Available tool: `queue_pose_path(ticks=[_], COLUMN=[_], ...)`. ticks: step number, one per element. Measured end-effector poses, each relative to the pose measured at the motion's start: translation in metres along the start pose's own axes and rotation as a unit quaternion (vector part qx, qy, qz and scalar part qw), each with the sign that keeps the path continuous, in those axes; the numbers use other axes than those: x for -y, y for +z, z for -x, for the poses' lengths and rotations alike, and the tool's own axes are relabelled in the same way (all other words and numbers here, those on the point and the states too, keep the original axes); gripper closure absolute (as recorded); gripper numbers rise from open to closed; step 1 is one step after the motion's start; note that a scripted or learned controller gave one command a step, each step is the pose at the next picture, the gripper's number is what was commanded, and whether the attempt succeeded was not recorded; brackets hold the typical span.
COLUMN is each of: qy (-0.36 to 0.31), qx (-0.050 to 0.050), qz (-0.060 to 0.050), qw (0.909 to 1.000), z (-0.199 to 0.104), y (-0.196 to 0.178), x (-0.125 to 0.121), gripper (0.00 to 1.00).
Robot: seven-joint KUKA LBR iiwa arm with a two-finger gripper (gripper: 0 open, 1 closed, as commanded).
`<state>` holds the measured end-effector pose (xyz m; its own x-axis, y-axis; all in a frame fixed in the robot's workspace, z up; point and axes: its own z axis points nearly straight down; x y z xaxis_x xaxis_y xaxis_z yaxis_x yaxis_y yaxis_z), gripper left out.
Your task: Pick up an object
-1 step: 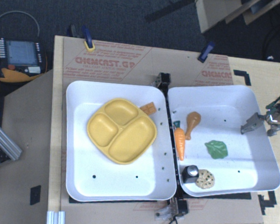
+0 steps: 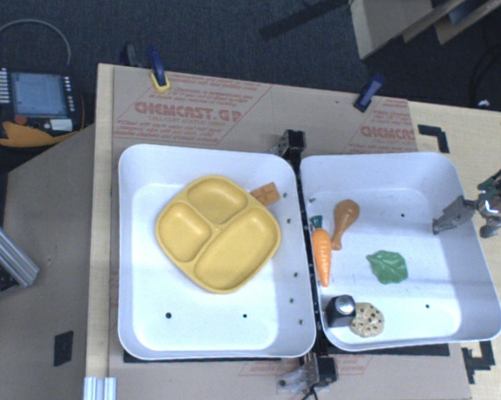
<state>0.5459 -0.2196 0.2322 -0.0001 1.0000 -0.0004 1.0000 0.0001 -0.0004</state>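
Counted two shallow white bins side by side on a cardboard-covered bench: the left bin and the right bin. Found one yellow divided plate, three compartments, lying in the left bin, with one small brown block touching its upper right edge. Saw the gripper at the right bin's far right rim, above the wall, with nothing between its fingers; looked spread apart, though too small and blurred to judge how far. Counted five loose objects in the right bin, all well apart from the gripper: one orange toy carrot along the left wall, one tan toy drumstick just beside it, one green leaf-shaped piece near the middle, one round chocolate-chip cookie by the near wall, and one small black-and-silver piece touching the cookie's left side.
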Motion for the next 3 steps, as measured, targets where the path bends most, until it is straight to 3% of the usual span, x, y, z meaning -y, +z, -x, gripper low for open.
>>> queue_pose_path(ticks=[3], qy=[-0.002], qx=[-0.006], qz=[0.002], qw=[1.0000], z=[-0.010], y=[0.139], x=[-0.012], gripper=[0.00])
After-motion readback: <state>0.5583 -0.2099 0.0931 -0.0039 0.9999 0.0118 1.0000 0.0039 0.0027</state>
